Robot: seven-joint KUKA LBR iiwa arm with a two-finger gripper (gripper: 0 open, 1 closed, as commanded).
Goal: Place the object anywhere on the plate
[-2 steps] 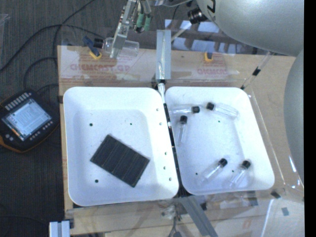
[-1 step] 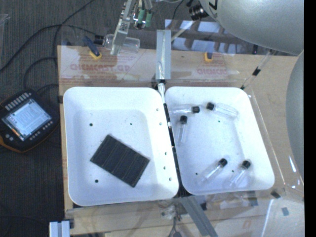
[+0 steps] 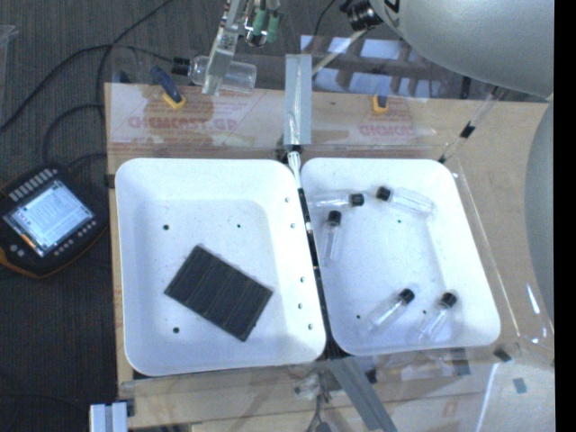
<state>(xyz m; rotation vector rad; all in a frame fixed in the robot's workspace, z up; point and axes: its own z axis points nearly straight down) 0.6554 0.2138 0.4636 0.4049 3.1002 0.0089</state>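
Camera view: the gripper (image 3: 219, 72) hangs high beyond the bins' far edge, pinching a clear vial (image 3: 227, 72) that lies roughly crosswise between its fingers. The dark plate (image 3: 218, 292) lies in the left bin (image 3: 144, 187), well nearer the camera and almost straight below, its long axis slanting toward the lower right.

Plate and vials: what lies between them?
In the camera view, the bins' two touching rims lie between the dark plate in the left bin and the vials in the right bin.
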